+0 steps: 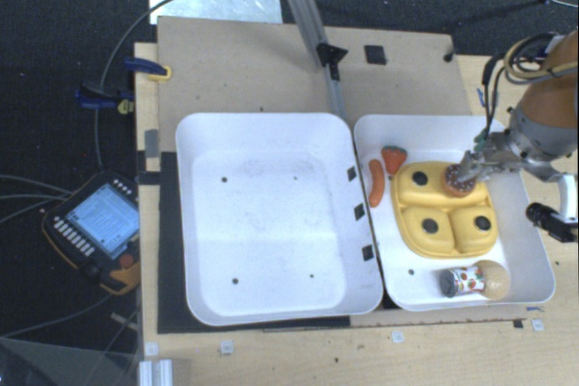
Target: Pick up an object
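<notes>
The right bin (425,124) holds a yellow moulded piece (443,217) with four dark-centred dimples. Left of it lie an orange sausage-shaped toy (376,182) and a small red strawberry-like toy (393,159). Near the bin's front sit a small printed can (460,282) on its side and a beige rounded object (491,277) touching it. My gripper (463,176) reaches in from the right and sits low over the yellow piece's far right corner. A small dark-red round thing (457,186) lies right at its tip. Whether it is gripped is unclear.
The left bin (262,117) stands beside the right one, their inner walls touching. A slanted metal pole (303,0) ends behind the bins. A teach pendant (98,221) lies off the bench at the left. Clamps (145,68) grip the bench's left edge.
</notes>
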`<action>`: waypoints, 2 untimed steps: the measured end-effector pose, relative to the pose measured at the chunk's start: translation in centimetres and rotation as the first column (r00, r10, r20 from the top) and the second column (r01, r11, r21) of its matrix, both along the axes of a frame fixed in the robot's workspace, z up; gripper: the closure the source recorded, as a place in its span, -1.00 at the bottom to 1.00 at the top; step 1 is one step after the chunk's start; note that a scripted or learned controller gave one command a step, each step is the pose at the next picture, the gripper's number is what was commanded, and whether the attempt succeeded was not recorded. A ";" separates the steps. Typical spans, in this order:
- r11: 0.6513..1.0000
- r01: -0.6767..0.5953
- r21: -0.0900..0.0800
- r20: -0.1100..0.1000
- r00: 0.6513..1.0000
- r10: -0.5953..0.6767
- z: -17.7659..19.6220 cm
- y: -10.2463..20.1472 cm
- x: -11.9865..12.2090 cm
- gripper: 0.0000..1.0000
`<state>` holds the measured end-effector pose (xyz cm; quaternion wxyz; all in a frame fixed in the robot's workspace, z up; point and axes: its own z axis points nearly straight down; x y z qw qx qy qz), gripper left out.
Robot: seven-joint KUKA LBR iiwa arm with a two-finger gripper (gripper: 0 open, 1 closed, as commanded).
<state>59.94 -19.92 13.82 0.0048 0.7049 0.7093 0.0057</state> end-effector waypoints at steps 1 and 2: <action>1.000 0.000 -0.003 -0.007 1.000 0.000 5.9 0.7 -0.4 1.00; 1.000 0.000 -0.002 -0.011 1.000 0.000 6.7 0.7 -0.3 1.00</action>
